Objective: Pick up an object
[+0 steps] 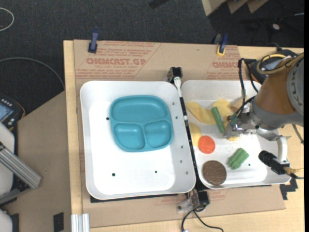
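Two white bins are carried side by side on the bench [140, 57]. A blue divided plate [141, 122] lies alone in the left bin [96, 149]. The things to be picked are gathered in the right bin [256, 178]: a yellow banana-like piece [199, 111] near the back, a second yellow piece [223, 105] beside it, a dark green stick [218, 120] lying across between them, a small yellow piece [194, 129] against the dividing wall, an orange-red round piece [207, 144] near the middle, a ridged green piece [237, 158] toward the front, and a brown disc [214, 172] at the front edge.

The gripper [235, 128] is lowered into the right bin just beside the dark green stick, over a small yellowish scrap. Whether it is open or closed cannot be told, since it is hidden under the wrist, and nothing can be seen held.

All the pieces are judged to be light toy food, probably hard smooth plastic, so slipping is a likelier trouble than breakage. The stick would best be taken across its narrow width near the middle. The ridged green piece should offer better purchase across its short side. The brown disc is judged flat and low, and hard to get hold of so close to the bin wall
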{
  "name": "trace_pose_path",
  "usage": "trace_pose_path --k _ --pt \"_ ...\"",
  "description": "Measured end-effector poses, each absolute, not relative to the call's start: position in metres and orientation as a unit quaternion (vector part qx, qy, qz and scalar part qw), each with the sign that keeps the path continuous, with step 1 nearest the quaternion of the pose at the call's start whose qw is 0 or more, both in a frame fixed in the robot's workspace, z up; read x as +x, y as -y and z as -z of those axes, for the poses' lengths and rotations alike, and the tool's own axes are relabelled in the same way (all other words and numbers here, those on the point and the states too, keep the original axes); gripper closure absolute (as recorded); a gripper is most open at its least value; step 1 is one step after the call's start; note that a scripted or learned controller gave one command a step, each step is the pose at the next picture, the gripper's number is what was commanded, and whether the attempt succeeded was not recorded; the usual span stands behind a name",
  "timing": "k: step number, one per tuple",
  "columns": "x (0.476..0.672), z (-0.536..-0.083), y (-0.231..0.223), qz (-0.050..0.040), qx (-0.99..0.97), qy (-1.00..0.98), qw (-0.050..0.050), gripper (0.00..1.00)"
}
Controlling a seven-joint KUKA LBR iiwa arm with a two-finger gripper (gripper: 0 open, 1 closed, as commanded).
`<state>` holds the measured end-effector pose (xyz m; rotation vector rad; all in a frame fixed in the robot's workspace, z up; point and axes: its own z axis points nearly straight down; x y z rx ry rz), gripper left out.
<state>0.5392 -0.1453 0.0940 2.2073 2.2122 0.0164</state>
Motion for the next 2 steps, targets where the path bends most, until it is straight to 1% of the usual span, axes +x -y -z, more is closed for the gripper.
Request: trace_pose_path --k 1,2 --pt "0.565 -0.174 0.226 -0.0009 0.708 -0.706 0.006 1.0" --pt "0.543 -0.252 0.16 -0.0024 0.705 -0.709 0.003 1.0"
